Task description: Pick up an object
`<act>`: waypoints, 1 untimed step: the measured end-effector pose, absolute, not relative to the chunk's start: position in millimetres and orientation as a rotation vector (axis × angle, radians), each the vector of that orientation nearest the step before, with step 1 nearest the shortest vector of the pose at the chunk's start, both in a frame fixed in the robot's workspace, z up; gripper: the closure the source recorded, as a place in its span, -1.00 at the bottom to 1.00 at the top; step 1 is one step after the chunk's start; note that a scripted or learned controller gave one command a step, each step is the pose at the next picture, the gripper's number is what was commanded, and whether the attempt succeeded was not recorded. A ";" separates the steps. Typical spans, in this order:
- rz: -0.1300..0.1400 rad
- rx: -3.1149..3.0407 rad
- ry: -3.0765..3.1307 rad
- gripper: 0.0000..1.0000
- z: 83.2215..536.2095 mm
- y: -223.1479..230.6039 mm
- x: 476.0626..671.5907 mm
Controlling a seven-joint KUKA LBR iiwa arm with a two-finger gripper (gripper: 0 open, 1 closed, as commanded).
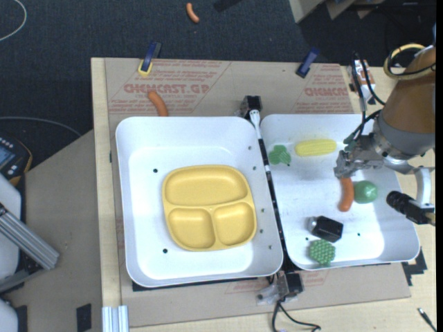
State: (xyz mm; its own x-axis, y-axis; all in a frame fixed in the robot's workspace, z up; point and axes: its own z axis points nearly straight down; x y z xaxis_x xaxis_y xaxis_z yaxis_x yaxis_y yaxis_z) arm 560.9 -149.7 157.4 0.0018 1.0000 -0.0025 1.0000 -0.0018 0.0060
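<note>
Orange carrot-shaped toy [345, 194] lying in the right shallow white bin [394, 244], touching a green round toy [365, 191]. Grey two-finger gripper [348, 171] right above its top end, grip impossible to tell. "CHEMCAST GP" printed on the brown board [201, 85] behind.

One camera hangs above the bench [208, 75] and looks down on it at a slant, from a fair way off. The frame takes in the whole bench top, with the left bin [131, 185] and the right bin [394, 244] side by side near the middle and dark floor [69, 19] around the far and left edges. The arm [408, 109] comes in at the right side, cut off by the frame.
</note>
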 end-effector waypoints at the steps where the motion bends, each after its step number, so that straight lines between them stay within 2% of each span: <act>1: 0.005 2.216 2.217 1.00 201.0 -151.7 564.9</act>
State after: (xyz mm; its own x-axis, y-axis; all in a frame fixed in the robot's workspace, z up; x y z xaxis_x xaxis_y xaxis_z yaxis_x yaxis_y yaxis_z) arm 564.9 -151.7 201.0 -0.0005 1.0000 -0.0027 1.0000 0.0005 0.0074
